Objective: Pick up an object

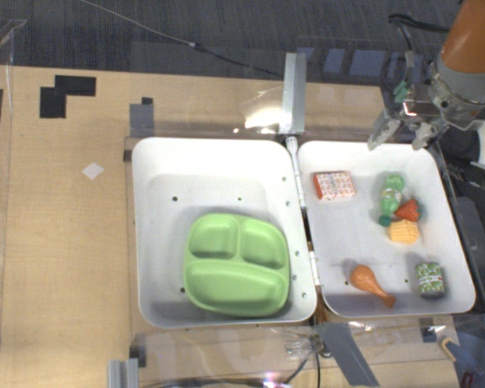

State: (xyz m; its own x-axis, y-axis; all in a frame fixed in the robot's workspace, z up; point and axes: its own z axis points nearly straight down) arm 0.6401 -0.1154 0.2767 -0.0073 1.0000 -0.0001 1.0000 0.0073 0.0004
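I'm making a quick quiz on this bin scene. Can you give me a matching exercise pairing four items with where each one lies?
Column A:
1. green divided plate
2. patterned box
3. orange drumstick toy
4. small green can

Column B:
a. near right corner of the right bin
b. far left part of the right bin
c. left bin
d. near edge of the right bin, left of the can

Pairs: 1-c, 2-b, 3-d, 4-a
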